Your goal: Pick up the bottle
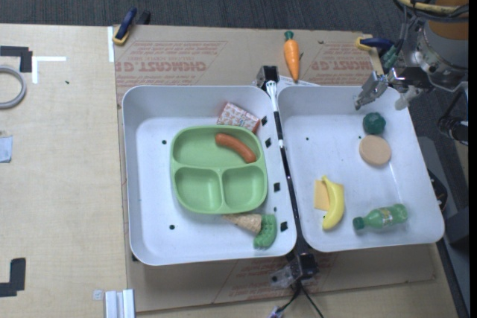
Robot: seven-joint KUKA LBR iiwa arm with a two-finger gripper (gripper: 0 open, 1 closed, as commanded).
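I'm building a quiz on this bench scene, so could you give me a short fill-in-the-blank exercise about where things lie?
1. The bottle lies on its side in the ____ bin.
2. The sausage rests in the green ____.
3. The yellow fruit beside the bottle is a ____.
4. The carrot lies on the cardboard, ____ both bins.

The gripper hangs over the right bin's far edge, apart from the bottle.

Missing words: right; tray; banana; outside
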